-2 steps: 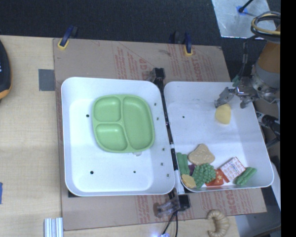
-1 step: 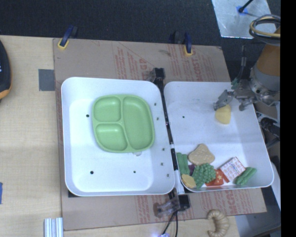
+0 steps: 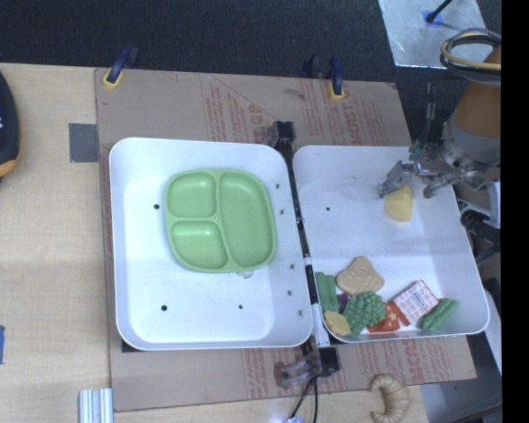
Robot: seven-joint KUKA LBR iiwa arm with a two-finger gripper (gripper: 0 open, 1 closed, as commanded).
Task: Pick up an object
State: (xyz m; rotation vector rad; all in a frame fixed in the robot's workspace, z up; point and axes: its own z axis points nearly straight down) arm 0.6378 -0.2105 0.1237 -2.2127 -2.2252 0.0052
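Smooth white bin [image 3: 441,236], rounded yellow lump [image 3: 399,205] under metal pincer [image 3: 414,181]

Pale green divided plate [image 3: 220,219] sits in the white left bin [image 3: 137,263]. Over in the white right bin [image 3: 353,174]: a pale yellow piece [image 3: 399,204], a tan biscuit shape [image 3: 360,277], dark green broccoli [image 3: 365,309], a red-and-white packet [image 3: 415,301], and a green pod [image 3: 438,315].

I see smooth, glossy white plastic bins [image 3: 141,236], a matt green plastic plate [image 3: 220,218], brown cardboard [image 3: 247,104] and a pale wood-look bench [image 3: 35,280].
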